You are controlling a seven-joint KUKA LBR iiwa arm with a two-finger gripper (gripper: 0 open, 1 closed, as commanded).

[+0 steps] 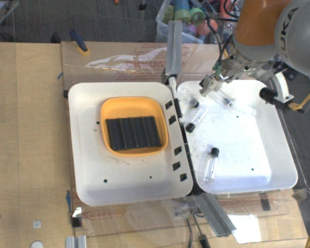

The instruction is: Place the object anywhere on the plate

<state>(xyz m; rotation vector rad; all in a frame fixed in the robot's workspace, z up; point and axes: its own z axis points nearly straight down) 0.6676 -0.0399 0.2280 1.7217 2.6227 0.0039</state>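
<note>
An orange plate [109,112] lies in the left bin [85,174]. A black ridged rectangular block [133,133] rests flat on it, covering most of its middle. My gripper [206,87] hangs over the far left corner of the right bin [268,159], well to the right of the plate. Beneath and beside it lie clear vials with black caps: one [198,113] near the divider, and another [225,99] just right of the gripper. A third vial [211,163] lies toward the bin's near side. I see nothing clearly held in the gripper.
A grey metal rail [172,56] runs between the bins, with black clips [176,150] along the divider. A tub of coloured items [196,9] stands behind the bins. The arm's grey body and orange band [263,9] loom over the right bin's far edge.
</note>
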